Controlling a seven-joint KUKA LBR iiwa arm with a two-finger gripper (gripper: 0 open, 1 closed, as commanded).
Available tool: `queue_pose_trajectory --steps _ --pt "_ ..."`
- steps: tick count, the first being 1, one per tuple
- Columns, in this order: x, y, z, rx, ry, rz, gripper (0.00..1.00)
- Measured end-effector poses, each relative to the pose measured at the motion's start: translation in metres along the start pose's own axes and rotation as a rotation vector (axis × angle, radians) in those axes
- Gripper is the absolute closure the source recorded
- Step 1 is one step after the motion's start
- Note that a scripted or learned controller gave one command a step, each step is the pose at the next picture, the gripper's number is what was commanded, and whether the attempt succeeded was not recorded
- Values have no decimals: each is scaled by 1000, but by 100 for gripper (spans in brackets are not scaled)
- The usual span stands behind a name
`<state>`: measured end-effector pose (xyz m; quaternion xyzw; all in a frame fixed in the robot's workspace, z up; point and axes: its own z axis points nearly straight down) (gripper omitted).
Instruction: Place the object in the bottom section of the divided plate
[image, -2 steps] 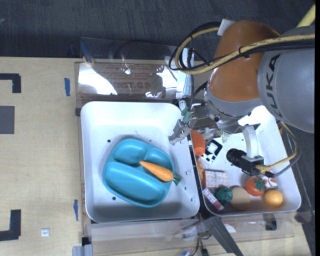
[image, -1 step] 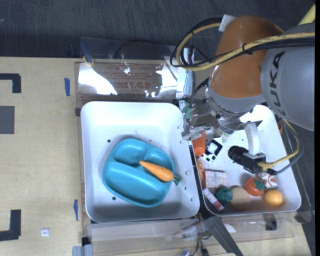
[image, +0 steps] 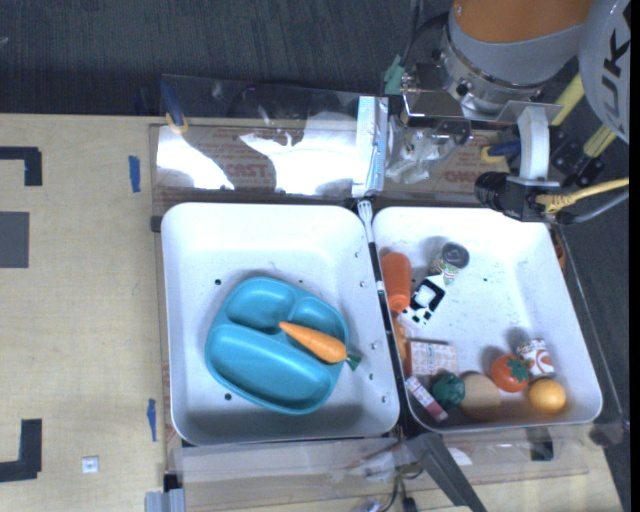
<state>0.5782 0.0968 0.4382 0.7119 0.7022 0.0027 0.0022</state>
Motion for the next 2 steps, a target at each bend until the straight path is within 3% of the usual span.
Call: queue_pose_trajectory --steps 1,2 --pt "14 88 6 10 -3 54 100" --pt "64 87 4 4 -3 623 100"
